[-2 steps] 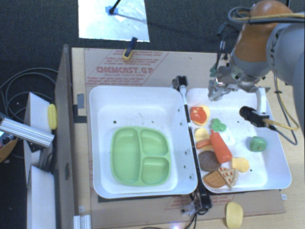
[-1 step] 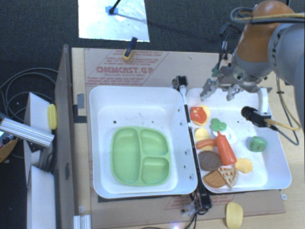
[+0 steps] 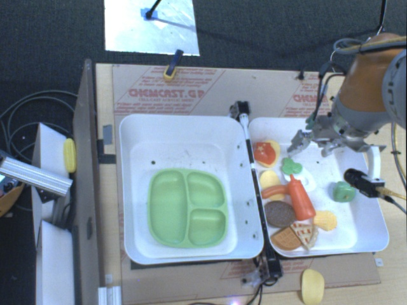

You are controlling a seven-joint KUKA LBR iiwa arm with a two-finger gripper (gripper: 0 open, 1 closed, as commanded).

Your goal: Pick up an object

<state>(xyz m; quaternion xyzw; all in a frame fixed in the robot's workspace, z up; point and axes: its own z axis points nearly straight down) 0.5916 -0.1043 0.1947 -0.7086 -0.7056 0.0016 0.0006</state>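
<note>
The right bin (image 3: 372,234) holds several toy foods. Among them are an orange carrot (image 3: 301,197), a small green piece (image 3: 291,167), a red and orange slice (image 3: 264,151), a brown patty (image 3: 278,213), a red sausage (image 3: 274,190) and a green pepper (image 3: 344,191). My gripper (image 3: 314,145) hangs over the back of this bin, above and to the right of the green piece. Its fingers stand apart with nothing between them. One finger (image 3: 299,142) points down toward the green piece.
The left bin (image 3: 137,138) holds a green divided plate (image 3: 187,207). A divider rail (image 3: 252,170) separates the two bins. A waffle-like biscuit (image 3: 289,237) and a yellow chip (image 3: 325,220) lie near the right bin's front. A yellow item (image 3: 311,285) lies outside on the cardboard.
</note>
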